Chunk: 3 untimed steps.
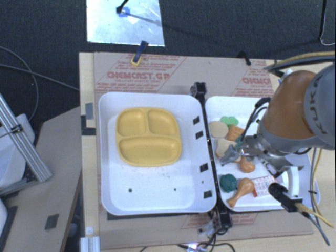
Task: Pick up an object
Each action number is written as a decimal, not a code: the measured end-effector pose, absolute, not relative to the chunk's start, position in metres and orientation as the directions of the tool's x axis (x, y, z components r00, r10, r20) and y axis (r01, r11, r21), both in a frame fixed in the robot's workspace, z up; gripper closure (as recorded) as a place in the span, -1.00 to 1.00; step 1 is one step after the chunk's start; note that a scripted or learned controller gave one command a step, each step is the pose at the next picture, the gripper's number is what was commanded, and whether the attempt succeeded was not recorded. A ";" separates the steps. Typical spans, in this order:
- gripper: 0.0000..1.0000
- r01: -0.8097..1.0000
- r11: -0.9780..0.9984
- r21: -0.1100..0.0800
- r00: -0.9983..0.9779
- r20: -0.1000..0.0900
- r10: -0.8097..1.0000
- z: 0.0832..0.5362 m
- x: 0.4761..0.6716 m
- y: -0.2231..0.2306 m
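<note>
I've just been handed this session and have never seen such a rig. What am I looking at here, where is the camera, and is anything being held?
You have one camera, fixed above the bench and looking down at a slant. The big grey and orange shape on the right is the robot arm, reaching in over the right bin. Its gripper sits low among the toy food there: a green piece, an orange piece, a cream piece, a dark green piece and a drumstick. The left bin holds a yellow divided plate. I cannot tell from this view whether anything is held; the gripper is close to the pieces, but nothing clearly sits in its grasp.
</note>
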State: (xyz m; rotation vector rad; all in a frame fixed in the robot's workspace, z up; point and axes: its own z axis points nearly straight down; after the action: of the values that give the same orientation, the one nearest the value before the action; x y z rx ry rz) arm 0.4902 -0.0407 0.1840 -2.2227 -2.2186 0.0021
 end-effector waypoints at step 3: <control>1.00 1.000 0.006 0.011 -0.006 0.000 1.000 0.109 0.556 -0.100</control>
State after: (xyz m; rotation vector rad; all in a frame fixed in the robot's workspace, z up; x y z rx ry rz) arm 0.5559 -0.1005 0.1090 -2.2210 -2.2334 -0.0119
